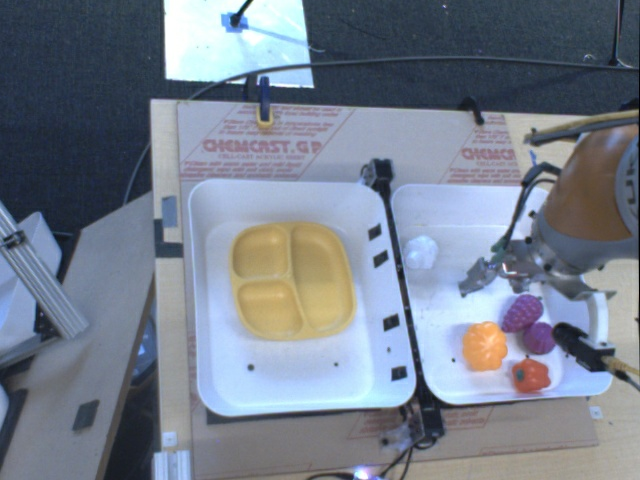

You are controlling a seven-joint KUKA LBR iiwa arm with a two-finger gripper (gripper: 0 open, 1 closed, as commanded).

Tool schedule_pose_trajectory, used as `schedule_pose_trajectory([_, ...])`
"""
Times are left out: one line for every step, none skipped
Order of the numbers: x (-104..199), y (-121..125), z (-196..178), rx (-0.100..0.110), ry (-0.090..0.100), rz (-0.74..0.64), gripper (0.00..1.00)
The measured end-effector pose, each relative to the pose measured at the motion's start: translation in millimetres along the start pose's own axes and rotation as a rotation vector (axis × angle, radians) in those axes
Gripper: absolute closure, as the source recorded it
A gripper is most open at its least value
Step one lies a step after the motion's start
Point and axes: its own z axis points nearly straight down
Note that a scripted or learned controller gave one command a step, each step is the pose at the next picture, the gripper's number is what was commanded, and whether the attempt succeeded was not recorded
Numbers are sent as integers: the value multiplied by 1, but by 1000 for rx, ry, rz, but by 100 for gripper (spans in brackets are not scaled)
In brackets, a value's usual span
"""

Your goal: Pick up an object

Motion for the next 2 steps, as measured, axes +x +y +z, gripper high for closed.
schedule_pose_trajectory([8, -3, 60, 1, 1, 0, 0])
schedule_pose_trajectory([8, -2, 61, -3, 0, 1, 0])
